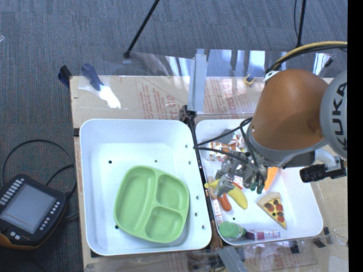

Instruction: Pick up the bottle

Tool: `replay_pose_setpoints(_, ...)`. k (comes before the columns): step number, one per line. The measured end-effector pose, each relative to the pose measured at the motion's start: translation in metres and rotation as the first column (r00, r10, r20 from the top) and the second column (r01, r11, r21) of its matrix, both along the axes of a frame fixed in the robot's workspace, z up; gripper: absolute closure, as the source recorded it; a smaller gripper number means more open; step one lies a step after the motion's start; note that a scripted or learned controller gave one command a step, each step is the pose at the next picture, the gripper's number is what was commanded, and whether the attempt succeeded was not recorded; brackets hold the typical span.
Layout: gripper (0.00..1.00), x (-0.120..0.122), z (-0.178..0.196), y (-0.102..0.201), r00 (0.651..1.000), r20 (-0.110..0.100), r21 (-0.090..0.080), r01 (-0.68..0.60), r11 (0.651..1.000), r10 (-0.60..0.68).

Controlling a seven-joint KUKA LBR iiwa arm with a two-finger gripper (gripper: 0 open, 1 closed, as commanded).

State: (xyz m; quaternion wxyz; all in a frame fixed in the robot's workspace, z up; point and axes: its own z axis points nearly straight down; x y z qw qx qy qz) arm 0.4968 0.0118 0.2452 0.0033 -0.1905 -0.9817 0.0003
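The gripper [238,174] is seen low in the right bin [309,208], below the orange band of the arm [286,109]. Whether anything is clamped in it cannot be told, as its tip is lost among clutter.

At 6 o'clock from the gripper, one yellow banana [238,198] and one orange carrot-like piece [225,203] are found, touching each other. At 3 o'clock, one orange piece [271,177] is seen upright. At 4 o'clock, one pizza slice [273,207] lies flat. At 6 o'clock, near the bin's front wall, one green object [231,229] and one pink and white item [262,234] lie side by side; which of the items is the bottle cannot be determined.

At 9 o'clock, the left bin [96,140] bears one green divided plate [152,204] with three compartments.
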Motion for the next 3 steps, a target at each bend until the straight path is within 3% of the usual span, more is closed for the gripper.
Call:
replay_pose_setpoints(1, 1.0, 0.038, 0.082, -0.079, 0.996, 0.005, -0.001, 0.084, 0.996, -0.084)
replay_pose_setpoints(2, 1.0, 0.065, 0.007, -0.066, 0.99, 0.002, 0.0, 0.139, 0.99, -0.139)
replay_pose_setpoints(3, 1.0, 0.079, 0.005, 0.002, 0.946, 0.005, 0.002, -0.325, 0.946, 0.325)
